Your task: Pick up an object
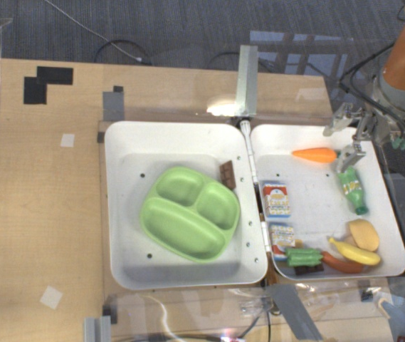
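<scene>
Orange plastic carrot (314, 155) lies near the right white bin's (309, 191) far edge, open floor beside it; gripper (350, 152) hovers close, can't tell its opening.

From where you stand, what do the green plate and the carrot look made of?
The green plate looks like moulded plastic: one even lime colour, smooth, softly rounded compartments, faint sheen. The carrot is probably a plastic toy: flat, uniform orange with no natural texture, though I cannot be sure.
</scene>
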`<state>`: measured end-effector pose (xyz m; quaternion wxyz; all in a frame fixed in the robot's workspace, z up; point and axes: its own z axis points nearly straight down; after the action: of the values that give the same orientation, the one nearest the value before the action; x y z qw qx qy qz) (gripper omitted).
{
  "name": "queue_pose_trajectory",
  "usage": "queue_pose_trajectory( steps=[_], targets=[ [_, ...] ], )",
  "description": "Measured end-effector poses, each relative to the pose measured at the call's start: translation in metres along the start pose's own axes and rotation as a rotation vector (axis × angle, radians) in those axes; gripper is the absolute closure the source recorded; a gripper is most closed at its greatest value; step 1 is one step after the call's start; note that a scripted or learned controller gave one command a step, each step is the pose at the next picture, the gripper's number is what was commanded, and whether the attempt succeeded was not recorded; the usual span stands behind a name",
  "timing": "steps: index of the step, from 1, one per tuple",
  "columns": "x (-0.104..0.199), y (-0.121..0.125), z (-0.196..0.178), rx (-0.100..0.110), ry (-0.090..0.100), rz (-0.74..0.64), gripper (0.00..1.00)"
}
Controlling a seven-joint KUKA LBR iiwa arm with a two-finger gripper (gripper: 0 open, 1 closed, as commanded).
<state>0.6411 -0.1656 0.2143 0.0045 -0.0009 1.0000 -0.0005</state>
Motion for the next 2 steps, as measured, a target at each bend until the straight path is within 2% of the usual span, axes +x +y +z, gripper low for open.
queue_pose_trajectory(
  steps=[1,2],
  targets=[
    [0.046,-0.037,0.117,0.001,-0.003,0.04,0.0],
    [0.043,-0.035,0.103,0.003,-0.013,0.034,1.0]
  ],
)
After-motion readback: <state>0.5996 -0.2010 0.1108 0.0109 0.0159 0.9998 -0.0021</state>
